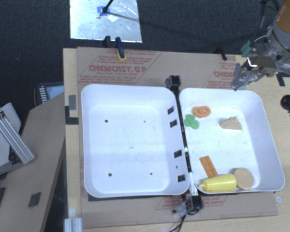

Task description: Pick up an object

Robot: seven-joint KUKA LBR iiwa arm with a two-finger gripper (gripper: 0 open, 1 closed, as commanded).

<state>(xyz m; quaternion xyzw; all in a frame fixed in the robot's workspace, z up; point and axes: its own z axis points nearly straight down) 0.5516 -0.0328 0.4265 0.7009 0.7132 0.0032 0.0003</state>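
The right bin (pixel 261 129) holds an orange ring (pixel 201 111), a green piece (pixel 191 122), a tan wedge (pixel 231 123), an orange strip (pixel 208 166), a yellow bottle (pixel 218 182) and a round tan disc (pixel 243 178). My gripper (pixel 240 81) hangs above the back rim of this bin, toward its right corner, well clear of every object. Nothing shows between its fingers. The tan wedge lies nearest, a little in front of and below the gripper.
The left bin (pixel 94 129) stands beside the right one, with a black hinge strip (pixel 180 129) between them. A shiny foil sheet (pixel 106 13) lies behind the bench. A metal rail (pixel 7 129) leans at the far left.
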